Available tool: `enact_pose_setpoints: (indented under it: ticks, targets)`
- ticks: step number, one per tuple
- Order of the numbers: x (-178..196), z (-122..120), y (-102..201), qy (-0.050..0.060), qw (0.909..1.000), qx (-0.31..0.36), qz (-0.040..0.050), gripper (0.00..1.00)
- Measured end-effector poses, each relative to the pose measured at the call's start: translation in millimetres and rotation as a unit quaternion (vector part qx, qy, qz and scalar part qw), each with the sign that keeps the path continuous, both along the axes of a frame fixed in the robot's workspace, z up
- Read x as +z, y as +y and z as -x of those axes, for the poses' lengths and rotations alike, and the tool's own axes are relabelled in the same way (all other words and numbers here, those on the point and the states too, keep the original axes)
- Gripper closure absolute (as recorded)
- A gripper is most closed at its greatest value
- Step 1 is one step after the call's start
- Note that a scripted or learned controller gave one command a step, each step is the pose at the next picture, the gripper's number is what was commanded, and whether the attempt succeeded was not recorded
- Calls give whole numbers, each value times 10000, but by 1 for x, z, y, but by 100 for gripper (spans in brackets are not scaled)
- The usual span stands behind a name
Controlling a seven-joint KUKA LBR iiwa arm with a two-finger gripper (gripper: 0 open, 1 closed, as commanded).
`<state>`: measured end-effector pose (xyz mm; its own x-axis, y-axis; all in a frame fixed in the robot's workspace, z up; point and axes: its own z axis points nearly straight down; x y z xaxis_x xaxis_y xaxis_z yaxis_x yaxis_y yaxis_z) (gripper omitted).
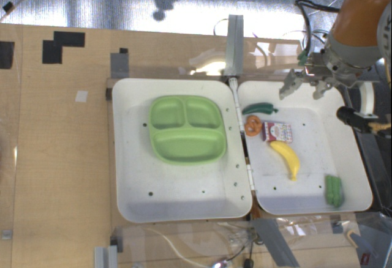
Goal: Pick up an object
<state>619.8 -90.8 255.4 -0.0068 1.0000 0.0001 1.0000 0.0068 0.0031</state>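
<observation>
The banana [286, 158] lies in the right bin [352, 202], its long axis going from far-left to near-right, with the near end curving toward the near side. Just left and far of it sits a small carton [277, 132], then a pretzel [253, 125] and a dark green pepper [260, 108] lying left to right. A green vegetable [334, 190] rests near the right corner. The gripper [304, 85] hangs over the far edge of this bin, fingers apart, holding nothing. The left bin [131, 199] carries a green divided plate [187, 129].
</observation>
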Motion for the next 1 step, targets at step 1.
enact_pose_setpoints:
  ticks: [1]
  targets:
    - [-65,62,-3,-2,9963,862,3,0]
